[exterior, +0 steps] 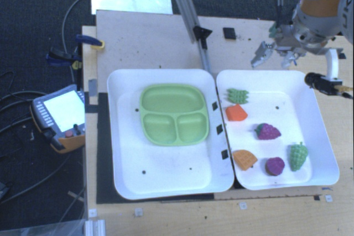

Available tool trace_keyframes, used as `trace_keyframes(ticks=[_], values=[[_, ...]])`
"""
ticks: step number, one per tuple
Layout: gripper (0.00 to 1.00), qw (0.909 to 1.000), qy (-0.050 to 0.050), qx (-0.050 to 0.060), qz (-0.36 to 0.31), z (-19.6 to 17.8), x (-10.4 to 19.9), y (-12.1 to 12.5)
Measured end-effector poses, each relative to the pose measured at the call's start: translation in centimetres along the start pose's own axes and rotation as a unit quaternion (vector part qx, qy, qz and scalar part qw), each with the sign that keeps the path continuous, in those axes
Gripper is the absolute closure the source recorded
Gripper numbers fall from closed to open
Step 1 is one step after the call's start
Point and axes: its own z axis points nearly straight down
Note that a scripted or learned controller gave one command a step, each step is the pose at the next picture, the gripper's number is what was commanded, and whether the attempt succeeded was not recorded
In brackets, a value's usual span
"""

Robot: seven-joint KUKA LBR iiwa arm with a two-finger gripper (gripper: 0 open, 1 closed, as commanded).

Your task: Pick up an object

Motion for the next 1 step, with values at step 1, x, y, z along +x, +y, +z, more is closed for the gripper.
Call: trace_keyframes(ticks=[1], values=[[0.00, 1.0000, 0.000, 0.001, 0.001, 6.07, -0.30, 0.43]])
